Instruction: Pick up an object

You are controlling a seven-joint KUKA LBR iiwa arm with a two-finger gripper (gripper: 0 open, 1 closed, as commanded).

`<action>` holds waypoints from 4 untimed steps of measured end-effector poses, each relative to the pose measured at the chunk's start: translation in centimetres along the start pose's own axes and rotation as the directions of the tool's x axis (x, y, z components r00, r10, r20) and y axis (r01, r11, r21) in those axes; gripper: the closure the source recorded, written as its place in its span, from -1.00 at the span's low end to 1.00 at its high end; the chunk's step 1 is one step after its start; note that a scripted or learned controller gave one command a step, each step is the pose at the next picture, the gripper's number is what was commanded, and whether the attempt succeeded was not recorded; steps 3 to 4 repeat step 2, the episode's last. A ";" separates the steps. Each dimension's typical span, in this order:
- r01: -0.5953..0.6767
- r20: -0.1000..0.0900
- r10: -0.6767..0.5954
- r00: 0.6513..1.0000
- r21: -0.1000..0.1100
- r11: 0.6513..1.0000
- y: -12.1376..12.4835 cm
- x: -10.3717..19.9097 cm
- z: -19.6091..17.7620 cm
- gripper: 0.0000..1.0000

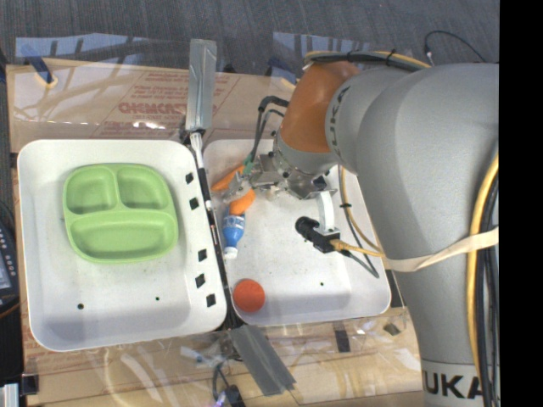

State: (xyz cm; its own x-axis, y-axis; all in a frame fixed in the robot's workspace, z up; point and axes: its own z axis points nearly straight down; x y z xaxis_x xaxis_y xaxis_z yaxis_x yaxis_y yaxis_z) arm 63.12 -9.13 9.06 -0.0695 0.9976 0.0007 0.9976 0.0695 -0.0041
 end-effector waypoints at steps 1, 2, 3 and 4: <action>0.004 0.001 -0.004 1.000 0.002 1.000 0.0 0.0 -1.0 1.00; 0.042 0.000 -0.042 0.999 -0.003 0.999 -6.1 6.1 -10.2 1.00; 0.042 0.000 -0.042 0.999 -0.003 0.999 -6.1 6.1 -10.2 1.00; 0.042 0.000 -0.042 0.999 -0.003 0.999 -6.1 6.1 -10.2 1.00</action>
